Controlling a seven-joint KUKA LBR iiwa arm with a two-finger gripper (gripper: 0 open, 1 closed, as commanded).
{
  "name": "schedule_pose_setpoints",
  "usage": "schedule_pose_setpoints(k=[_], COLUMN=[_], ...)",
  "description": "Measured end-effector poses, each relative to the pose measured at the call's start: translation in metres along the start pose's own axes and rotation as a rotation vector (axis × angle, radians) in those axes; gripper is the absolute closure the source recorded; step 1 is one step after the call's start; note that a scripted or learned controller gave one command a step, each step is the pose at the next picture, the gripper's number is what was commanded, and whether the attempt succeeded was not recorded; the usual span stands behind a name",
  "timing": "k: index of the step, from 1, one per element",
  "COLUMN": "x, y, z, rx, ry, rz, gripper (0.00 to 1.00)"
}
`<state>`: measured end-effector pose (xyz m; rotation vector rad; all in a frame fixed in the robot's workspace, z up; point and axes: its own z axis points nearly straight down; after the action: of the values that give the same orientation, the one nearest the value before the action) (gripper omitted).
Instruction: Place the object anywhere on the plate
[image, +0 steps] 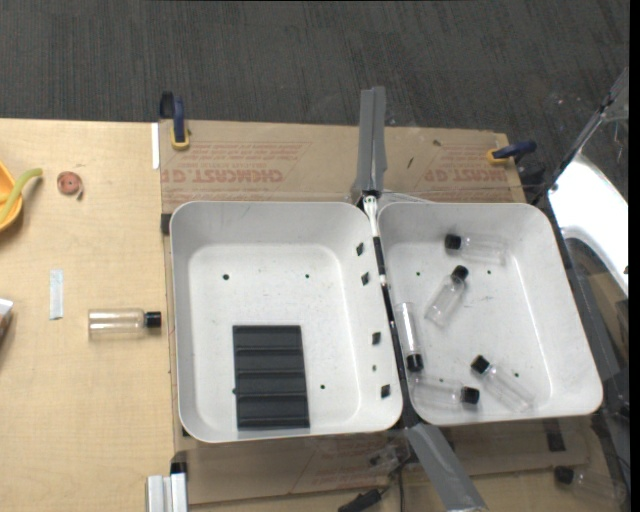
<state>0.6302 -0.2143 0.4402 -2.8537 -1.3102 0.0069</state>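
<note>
A black ribbed plate (270, 377) lies flat on the floor of the left bin (200, 300), near its front edge. Several small clear vials with black caps lie scattered in the right bin (540, 300). One vial (445, 295) rests tilted near the middle. Another vial (408, 335) lies along the bin's left wall. A third vial (500, 383) sits at the front right, with one more vial (458, 394) at the front edge and one vial (468, 244) towards the back.
A clear bottle with a black cap (122, 321) lies on the wooden bench left of the bins. A yellow object (12, 195) and a small pink disc (68, 182) sit at the far left. Clamps (175, 125) hold the cardboard behind the bins.
</note>
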Motion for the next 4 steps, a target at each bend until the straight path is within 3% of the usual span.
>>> schedule_pose_setpoints(k=[1, 2, 3, 4], x=[0.043, 0.002, 0.036, 0.006], y=[-0.002, 0.01, -0.004, 0.019], z=[0.0, 0.001, 0.001, 0.0], rx=[-0.001, 0.001, 0.001, 0.0], ry=[0.0, 0.0, 0.0, 0.001], rz=[0.106, 0.191, 0.378, 0.539], gripper=[0.0, 0.0, 0.0, 0.0])
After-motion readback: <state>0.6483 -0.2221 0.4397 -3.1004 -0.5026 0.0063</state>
